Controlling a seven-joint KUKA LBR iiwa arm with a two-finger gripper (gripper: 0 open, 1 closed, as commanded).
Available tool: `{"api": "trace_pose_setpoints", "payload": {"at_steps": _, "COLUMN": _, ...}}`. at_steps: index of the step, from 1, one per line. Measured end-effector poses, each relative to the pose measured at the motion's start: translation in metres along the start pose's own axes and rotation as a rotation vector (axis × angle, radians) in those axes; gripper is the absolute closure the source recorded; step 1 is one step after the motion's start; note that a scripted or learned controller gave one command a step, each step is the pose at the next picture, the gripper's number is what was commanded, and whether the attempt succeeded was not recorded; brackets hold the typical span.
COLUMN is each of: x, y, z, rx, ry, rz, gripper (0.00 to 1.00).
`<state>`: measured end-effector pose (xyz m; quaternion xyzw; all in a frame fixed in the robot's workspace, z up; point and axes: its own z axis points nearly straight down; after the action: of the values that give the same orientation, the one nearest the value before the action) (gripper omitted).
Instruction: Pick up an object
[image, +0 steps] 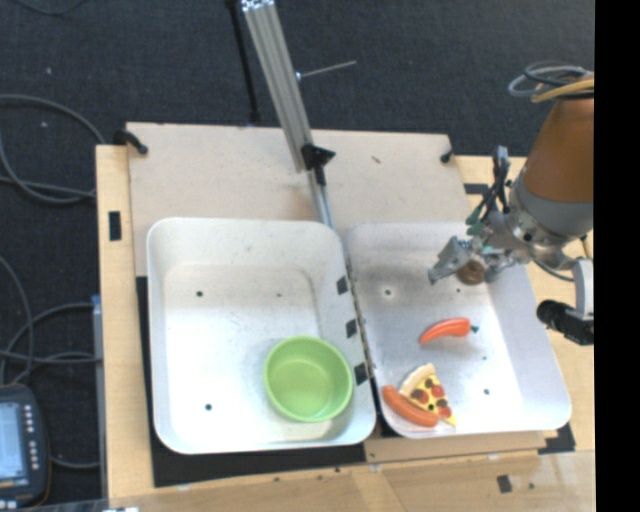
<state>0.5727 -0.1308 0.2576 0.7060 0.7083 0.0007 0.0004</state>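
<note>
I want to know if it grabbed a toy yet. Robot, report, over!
Gripper up over the right bin, a small brown thing at its tip. Red pepper, pizza slice, hot dog lying untouched. Green bowl in left bin.

You look down from one fixed camera above the bench (230, 160), tilted at a slant, far enough back to take in both white bins (170, 300). The arm (560, 160) enters from your right.
</note>
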Motion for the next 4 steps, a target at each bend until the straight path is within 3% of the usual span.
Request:
{"api": "trace_pose_setpoints", "payload": {"at_steps": 1, "x": 0.0, "y": 0.0, "z": 0.0, "rx": 0.0, "ry": 0.0, "rz": 0.001, "gripper": 0.0}}
{"api": "trace_pose_setpoints", "payload": {"at_steps": 3, "x": -0.007, "y": -0.008, "z": 0.108, "rx": 0.005, "ry": -0.003, "rz": 0.005, "gripper": 0.0}}
{"api": "trace_pose_setpoints", "payload": {"at_steps": 4, "x": -0.01, "y": -0.003, "z": 0.153, "rx": -0.013, "ry": -0.008, "rz": 0.003, "gripper": 0.0}}
